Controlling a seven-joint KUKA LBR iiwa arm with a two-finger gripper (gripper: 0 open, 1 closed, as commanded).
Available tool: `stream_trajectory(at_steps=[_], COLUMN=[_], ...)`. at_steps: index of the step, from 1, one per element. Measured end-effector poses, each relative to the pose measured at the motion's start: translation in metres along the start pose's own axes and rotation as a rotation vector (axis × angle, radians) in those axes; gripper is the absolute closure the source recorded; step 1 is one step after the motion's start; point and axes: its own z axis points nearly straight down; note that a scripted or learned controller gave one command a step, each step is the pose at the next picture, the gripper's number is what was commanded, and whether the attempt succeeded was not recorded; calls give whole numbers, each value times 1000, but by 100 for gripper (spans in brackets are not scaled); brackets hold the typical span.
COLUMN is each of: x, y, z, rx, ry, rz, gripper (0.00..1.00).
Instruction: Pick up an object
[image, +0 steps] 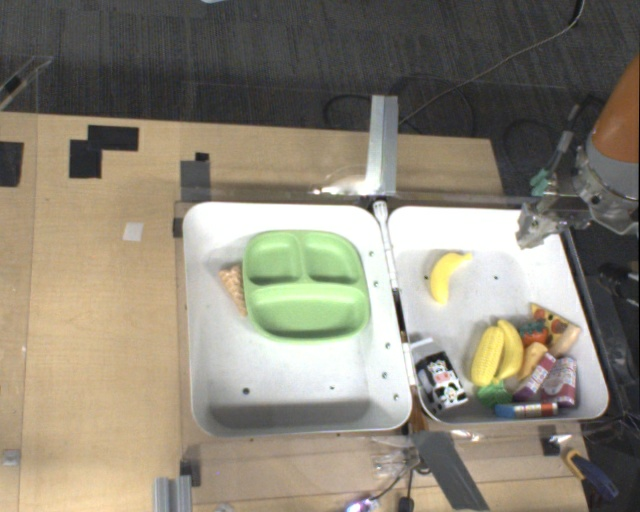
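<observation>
The lone banana (447, 275) in the right bin (585, 330) looks light, stiff and slick, best pinched mid-curve; the jaws' state I cannot tell.

A robotics lab: two white bins (300, 420) sit on a plywood bench (90, 330) with metal brackets (384, 140), cables (480, 70) trailing over grey carpet (200, 50) at upper frame.

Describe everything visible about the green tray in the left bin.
The green tray is a rounded, plastic-looking divided plate with two small compartments at the far side and one wide one nearer the camera. It lies flat, face up, about mid left bin. A tan, textured item pokes out along its left edge.
</observation>
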Motion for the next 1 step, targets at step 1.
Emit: stream_trajectory(at_steps=[1], x=[0], y=[0], z=[0], rx=[0], ry=[0], rz=[1], gripper=[0])
